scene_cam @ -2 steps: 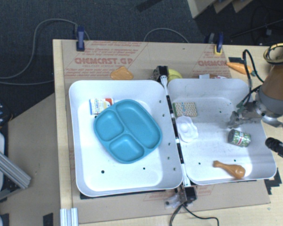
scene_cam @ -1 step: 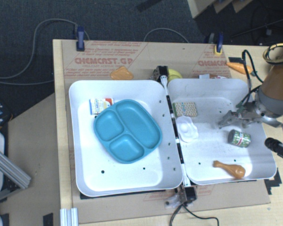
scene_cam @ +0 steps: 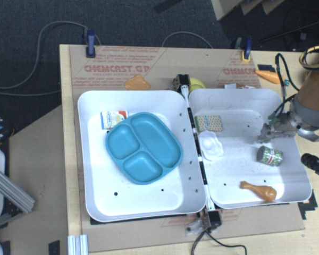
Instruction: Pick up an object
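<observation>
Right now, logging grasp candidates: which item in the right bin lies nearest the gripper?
The green can, lying on its side just below the gripper. The tan pear-shaped toy and white crumpled piece lie farther off.

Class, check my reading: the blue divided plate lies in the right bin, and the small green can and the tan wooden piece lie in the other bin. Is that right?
Not quite. The camera view shows the blue divided plate in the left bin, not the right one. The rest stands: the small green can and the tan wooden piece lie in the other bin, the right one.
</observation>
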Robot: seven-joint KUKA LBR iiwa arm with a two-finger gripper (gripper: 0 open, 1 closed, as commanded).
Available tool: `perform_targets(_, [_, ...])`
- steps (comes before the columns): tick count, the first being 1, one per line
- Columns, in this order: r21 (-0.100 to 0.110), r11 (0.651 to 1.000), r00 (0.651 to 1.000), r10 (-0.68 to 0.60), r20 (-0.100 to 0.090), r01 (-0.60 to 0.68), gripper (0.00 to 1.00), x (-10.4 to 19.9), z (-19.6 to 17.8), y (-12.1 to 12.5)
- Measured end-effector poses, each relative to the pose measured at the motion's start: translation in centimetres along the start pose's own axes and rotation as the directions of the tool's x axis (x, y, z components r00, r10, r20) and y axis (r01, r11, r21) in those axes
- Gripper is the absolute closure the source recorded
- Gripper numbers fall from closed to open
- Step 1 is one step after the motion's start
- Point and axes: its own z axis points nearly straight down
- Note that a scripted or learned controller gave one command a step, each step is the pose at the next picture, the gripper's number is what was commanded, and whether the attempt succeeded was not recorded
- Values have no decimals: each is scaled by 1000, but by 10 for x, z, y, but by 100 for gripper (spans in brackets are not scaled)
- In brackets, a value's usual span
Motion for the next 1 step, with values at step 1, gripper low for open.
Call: perform_targets(1, [1,1000,1000,0,-1,0,0,0,1,0])
